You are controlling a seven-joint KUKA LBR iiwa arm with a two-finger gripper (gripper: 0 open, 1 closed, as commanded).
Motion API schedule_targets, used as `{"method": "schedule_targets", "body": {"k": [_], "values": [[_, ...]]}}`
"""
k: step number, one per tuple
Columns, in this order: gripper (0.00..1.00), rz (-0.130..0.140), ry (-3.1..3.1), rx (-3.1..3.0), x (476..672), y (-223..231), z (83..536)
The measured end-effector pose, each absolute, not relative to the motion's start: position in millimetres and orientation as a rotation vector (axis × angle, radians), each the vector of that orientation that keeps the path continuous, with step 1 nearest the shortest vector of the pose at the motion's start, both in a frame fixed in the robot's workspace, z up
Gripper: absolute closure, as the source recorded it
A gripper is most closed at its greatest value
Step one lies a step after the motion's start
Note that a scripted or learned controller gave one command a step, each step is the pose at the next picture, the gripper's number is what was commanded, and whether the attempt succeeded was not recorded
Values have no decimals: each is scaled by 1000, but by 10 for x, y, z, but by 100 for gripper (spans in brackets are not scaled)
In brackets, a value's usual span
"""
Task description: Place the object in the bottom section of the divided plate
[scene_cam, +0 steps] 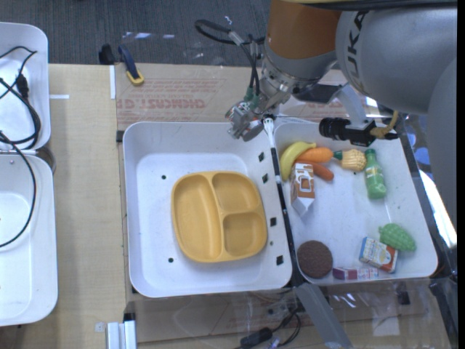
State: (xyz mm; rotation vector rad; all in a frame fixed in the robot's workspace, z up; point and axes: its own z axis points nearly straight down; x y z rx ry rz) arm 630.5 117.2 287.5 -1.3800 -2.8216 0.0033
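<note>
While the grey arm with its orange band (320, 20) fills the 1 o'clock corner, its small metal two-finger gripper (245, 120) hangs over the far rim where the two shallow white plastic bins meet; nothing between the fingers, and whether they are apart or together cannot be told. Left bin (138, 195): a yellow plastic divided plate (218, 215) at centre, sections bare. Right bin (418, 195): at 11 o'clock a yellow toy banana (292, 155), orange toy carrot (317, 153) and toy corn cob (352, 159) clustered; green toy bottle (375, 174) at 1 o'clock; white-and-brown carton (303, 187) just below the banana; brown round cookie (314, 258) at 7 o'clock; small juice box (376, 254) and green knobbly toy (397, 237) at 5 o'clock.
</note>
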Motion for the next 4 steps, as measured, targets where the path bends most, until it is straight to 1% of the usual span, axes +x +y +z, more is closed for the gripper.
{"method": "schedule_targets", "body": {"k": [1,2,3,4], "values": [[100,5,-2760,-1498,5995,1505,2214],[100,2,-2843,-1338,5995,1961,2260],[0,2,-2844,-1338,5995,1961,2262],[0,1,-2894,-1228,5916,1904,3275]]}}
